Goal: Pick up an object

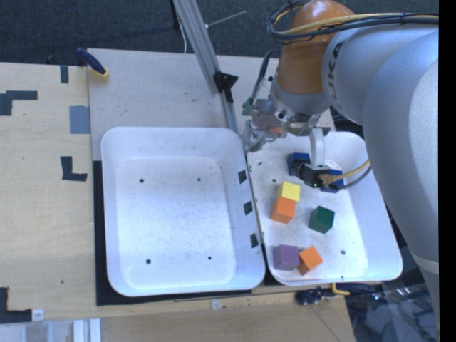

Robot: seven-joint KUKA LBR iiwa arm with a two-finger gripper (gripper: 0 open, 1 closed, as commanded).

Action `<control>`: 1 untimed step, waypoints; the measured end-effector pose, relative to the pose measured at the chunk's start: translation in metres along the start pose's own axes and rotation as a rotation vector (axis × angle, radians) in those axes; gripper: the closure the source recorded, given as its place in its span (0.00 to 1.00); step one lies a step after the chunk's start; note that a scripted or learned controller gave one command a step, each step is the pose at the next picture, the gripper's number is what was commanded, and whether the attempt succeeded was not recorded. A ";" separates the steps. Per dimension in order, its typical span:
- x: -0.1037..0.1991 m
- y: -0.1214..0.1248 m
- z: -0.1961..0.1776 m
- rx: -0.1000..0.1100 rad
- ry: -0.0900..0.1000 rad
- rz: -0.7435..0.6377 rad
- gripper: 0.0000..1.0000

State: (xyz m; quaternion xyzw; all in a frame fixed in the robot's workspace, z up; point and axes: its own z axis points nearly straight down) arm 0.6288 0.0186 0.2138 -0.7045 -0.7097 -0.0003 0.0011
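Camera view from above: we see two shallow white plastic bins side by side on the light wooden surface (43, 191). The left bin (114, 148) has nothing for us to pick; the right bin (377, 255) holds the candidates.

Step, as we judge it: approach, no grasp made yet. The end effector (258, 135) on the grey arm with the orange band (313, 41) hangs over the far end of the divide between the bins, near the right bin's back corner. We cannot tell how its tips are set; they are too small and blurred. Nothing is visibly held.

Objects in the right bin: small yellow cube (290, 191) touching a small orange cube (283, 209), dark green cube (321, 219) just beside them, purple cube (286, 257) touching a second orange cube (310, 259) at the near end, and a blue block (299, 163) near the arm's cabling.

Next move, we reckon: shift toward the near side over the right bin and come down on one cube. The green one stands apart, so it looks the cleanest target; the paired cubes risk a nudge.
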 end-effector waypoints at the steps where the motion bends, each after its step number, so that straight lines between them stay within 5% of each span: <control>1: 0.047 0.001 -0.011 -0.001 0.000 0.001 1.00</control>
